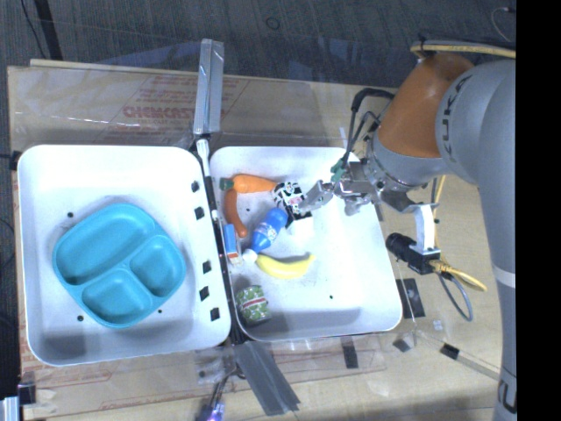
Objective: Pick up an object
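The arm reaches in from the right over the right bin [368,310], its gripper [302,202] low at a black-and-white toy [287,194] near the bin's upper middle; whether that toy is grasped or the gripper released, I cannot tell. Around it lie an orange carrot [248,185], a blue bottle [268,227] touching the toy's lower side, a yellow banana [285,266] below that, and a small green patterned can [253,304] near the front wall, while the left bin [35,261] holds a blue divided tray [118,263]
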{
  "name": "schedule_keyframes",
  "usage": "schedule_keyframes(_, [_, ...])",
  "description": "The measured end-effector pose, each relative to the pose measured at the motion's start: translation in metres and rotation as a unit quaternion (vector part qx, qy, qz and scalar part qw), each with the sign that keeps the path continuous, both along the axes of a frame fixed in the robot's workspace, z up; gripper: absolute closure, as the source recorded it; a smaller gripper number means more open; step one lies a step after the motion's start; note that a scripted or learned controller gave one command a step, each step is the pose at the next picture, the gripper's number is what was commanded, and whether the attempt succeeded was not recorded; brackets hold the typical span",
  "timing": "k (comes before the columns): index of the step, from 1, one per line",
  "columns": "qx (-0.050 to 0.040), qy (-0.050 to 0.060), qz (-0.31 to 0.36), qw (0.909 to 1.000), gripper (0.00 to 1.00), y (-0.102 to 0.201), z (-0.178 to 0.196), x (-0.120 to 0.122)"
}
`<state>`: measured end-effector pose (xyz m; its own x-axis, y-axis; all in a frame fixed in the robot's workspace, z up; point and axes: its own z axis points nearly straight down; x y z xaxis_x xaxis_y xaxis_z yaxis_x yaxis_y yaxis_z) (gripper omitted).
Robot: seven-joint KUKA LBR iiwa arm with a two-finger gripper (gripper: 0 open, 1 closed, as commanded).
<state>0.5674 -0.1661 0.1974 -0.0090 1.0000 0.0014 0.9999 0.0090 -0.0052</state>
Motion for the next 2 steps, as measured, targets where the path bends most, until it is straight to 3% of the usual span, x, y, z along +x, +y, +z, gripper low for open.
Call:
schedule_keyframes(1, [0.0007, -0.001, 0.082, 0.9967, 0.0, 0.0053, -0.0917, 0.0381])
schedule_keyframes(2, [0.0008, 0.0, 0.084, 0.9965, 1.0, 0.0058, -0.0819, 0.0383])
